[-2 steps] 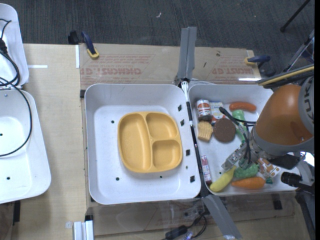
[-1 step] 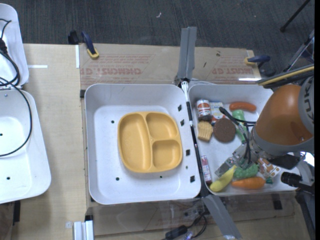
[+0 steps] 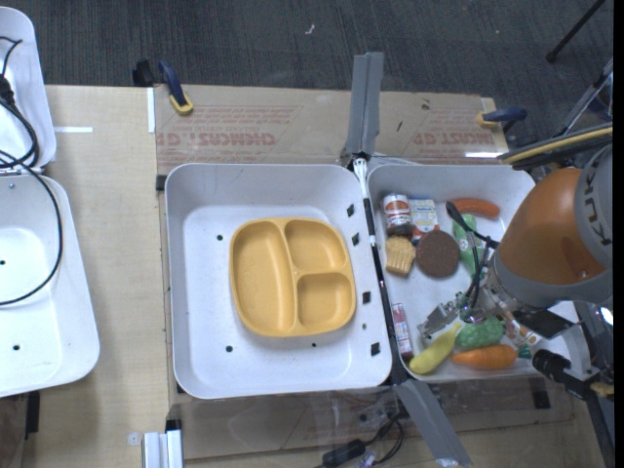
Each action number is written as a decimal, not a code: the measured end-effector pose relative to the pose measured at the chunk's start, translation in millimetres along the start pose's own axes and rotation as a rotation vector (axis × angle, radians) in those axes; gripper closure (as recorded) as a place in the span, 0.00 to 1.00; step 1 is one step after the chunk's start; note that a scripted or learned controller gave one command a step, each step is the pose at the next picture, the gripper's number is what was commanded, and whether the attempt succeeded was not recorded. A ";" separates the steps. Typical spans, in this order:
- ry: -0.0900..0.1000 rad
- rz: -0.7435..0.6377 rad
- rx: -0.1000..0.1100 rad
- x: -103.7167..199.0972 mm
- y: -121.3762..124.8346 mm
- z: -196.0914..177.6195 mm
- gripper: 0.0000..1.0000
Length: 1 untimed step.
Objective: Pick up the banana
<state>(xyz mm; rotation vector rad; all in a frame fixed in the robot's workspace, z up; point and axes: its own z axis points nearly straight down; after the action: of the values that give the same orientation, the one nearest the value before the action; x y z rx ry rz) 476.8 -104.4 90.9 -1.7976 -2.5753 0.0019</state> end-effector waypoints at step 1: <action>0.000 -0.381 -0.001 2.2 1.4 -0.3 0.00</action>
<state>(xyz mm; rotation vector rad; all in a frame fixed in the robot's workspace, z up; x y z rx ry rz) 477.4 -101.8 91.2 -1.2780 -2.8685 0.0004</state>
